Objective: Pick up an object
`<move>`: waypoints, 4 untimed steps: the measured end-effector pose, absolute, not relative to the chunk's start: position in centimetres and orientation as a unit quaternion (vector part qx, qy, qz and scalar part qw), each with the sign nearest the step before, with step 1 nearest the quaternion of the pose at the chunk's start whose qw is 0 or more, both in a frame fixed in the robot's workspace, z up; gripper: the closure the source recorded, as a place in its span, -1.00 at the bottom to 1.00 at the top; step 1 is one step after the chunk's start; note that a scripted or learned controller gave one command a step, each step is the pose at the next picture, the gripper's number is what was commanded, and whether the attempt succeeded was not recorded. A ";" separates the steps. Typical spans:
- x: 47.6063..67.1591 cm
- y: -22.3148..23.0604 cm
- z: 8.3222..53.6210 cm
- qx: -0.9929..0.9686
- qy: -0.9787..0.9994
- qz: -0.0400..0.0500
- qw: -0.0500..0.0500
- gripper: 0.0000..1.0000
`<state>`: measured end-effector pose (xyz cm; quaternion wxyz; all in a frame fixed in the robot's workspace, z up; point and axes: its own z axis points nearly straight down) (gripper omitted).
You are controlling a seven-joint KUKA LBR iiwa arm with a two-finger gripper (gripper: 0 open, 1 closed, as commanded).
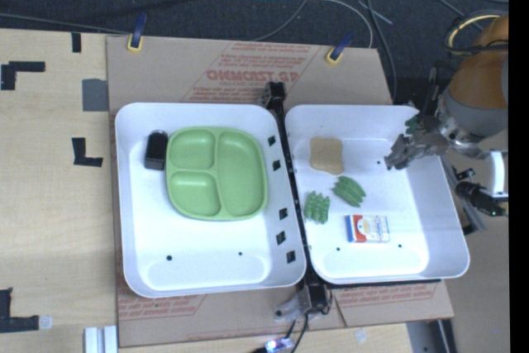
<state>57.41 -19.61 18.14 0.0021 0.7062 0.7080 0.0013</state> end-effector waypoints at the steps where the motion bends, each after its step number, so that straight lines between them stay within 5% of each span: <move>1: 57.6 -19.6 23.5 0.706 0.708 0.001 0.002 1.00; 4: 56.8 -4.7 23.6 0.704 0.710 0.000 -0.001 1.00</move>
